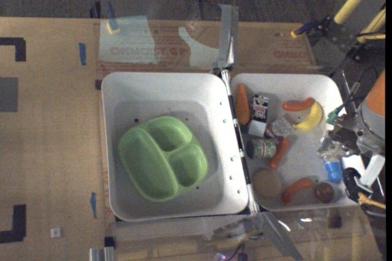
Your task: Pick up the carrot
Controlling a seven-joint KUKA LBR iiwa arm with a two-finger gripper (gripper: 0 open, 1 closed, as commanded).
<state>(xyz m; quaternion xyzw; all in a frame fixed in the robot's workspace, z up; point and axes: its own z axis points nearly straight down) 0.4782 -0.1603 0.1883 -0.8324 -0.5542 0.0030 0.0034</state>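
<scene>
Carrot [243, 104] lay in the right bin [318, 79], long axis running up and down the camera view, tucked hard against that bin's left wall with its narrow tip pointing away toward the far rim. It looked like a moulded plastic toy: smooth, orange, rigid, tapering, and probably very light. A judgement from its shape alone would be to pinch it across the thick middle, jaws closing crosswise to its length, since the glossy taper might squirt out of a grip near the tip. The wall beside it left little room for a finger on that side, which could spoil the approach.

Just to its right stood a small black-and-white carton [260, 108], nearly touching it, and below that a little green-labelled can [263, 148] lying on its side. A yellow banana [311, 117] with an orange sausage shape [297, 105] across it sat farther right; two more orange pieces and a brown round disc [267, 183] lay toward the near edge.

The left bin [116, 91] held a soft-green divided plate [162, 157] of matte plastic with three compartments.

The gripper [339, 142] hung over the right bin's right edge, well apart from the carrot; whether it was open or closed could not be told.
</scene>
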